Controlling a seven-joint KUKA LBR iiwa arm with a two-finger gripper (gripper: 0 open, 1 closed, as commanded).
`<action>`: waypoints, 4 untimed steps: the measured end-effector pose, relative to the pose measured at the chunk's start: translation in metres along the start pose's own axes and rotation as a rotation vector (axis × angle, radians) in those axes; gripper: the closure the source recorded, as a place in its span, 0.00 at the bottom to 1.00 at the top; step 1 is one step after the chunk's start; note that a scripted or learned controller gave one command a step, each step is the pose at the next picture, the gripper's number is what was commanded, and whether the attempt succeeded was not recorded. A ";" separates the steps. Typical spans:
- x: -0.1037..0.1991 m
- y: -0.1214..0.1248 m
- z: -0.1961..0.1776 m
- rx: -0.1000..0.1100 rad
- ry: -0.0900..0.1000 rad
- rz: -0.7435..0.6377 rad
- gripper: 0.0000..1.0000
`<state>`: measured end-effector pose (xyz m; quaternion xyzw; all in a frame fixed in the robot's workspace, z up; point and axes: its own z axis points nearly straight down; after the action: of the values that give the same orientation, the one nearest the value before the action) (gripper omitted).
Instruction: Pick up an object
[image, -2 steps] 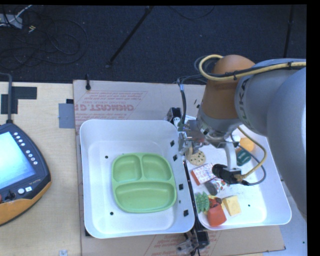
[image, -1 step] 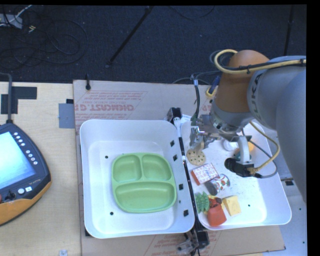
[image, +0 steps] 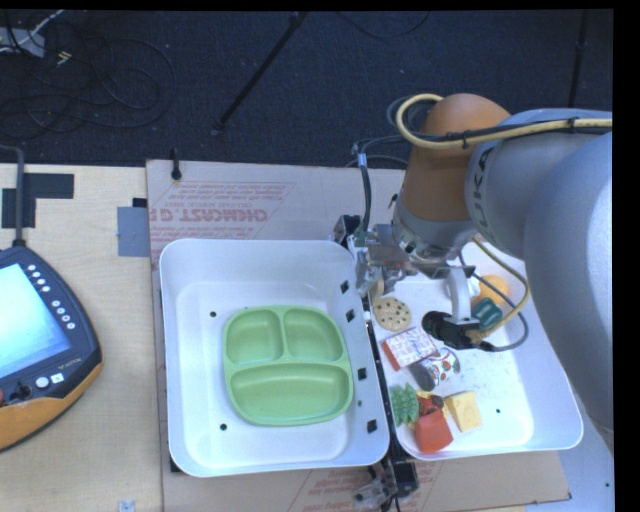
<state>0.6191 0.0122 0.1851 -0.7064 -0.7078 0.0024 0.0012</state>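
Jaws (image: 385, 268) low over right bin (image: 545, 425), at its far-left corner by the divider; can't tell if released or clenched. Cookie (image: 392, 314) lies just beside, nothing visibly held. My worry: tip snags bin wall, or pile is too cramped for a clean grab. Right bin: cookie, red/white packet (image: 410, 349), cheese wedge (image: 463, 410). Left bin (image: 190, 270): green divided tray (image: 288, 364).

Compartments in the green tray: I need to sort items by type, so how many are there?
3. The green tray in the left bin has two smaller compartments side by side along its far edge and one wide compartment along its near edge.
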 end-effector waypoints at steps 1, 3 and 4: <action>-0.054 0.003 -0.029 -0.002 0.000 0.006 1.00; -0.116 -0.050 0.013 0.001 0.003 0.005 0.00; -0.120 -0.076 0.098 -0.009 0.011 0.003 0.00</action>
<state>0.5430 -0.1081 0.0881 -0.7074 -0.7068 -0.0046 0.0019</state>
